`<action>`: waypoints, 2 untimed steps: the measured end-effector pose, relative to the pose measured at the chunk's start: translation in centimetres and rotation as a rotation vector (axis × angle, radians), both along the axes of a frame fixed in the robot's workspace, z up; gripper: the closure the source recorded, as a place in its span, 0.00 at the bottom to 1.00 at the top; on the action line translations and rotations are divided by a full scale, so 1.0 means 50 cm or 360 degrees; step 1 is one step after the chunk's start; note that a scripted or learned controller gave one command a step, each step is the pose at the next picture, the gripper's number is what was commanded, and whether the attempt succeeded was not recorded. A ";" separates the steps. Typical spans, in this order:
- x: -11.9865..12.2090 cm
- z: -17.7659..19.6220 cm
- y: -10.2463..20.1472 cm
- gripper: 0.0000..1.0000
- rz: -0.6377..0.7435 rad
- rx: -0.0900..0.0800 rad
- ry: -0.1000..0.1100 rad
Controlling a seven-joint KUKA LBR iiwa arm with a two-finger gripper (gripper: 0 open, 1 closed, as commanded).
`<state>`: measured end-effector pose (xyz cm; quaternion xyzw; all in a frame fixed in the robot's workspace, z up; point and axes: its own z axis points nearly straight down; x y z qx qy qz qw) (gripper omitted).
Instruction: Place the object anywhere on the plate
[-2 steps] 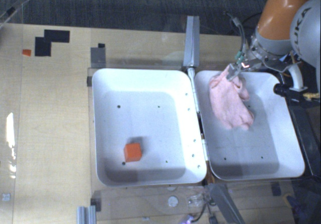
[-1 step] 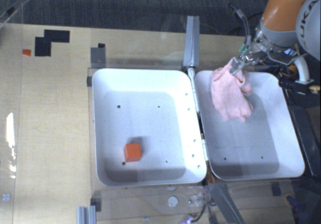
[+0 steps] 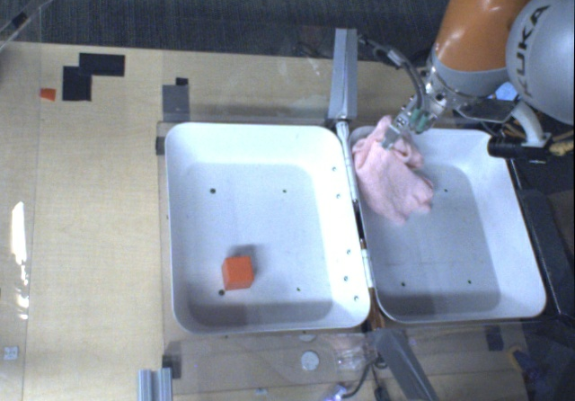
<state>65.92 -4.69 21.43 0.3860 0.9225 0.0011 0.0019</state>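
Observation:
A pink cloth (image 3: 393, 179) hangs bunched over the upper left corner of the right bin (image 3: 503, 300), close to the divider between the bins. Its top is pinched into a peak between the fingers of my gripper (image 3: 396, 130), which is shut on it. The arm comes in from the upper right, its orange band (image 3: 481, 13) above the wrist. The cloth's lower part drapes down and to the right, toward the bin floor; whether it touches the floor I cannot tell.
A small orange block (image 3: 238, 272) lies in the lower left part of the left bin (image 3: 269, 152). A grey metal post (image 3: 342, 75) stands behind the divider. Black and orange markers (image 3: 88, 74) lie on the bench at far left.

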 end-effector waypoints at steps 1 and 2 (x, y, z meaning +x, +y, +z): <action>-0.028 0.023 0.083 1.00 0.0636 -0.0004 -0.0007; -0.066 0.010 0.192 1.00 0.1262 -0.0004 -0.0007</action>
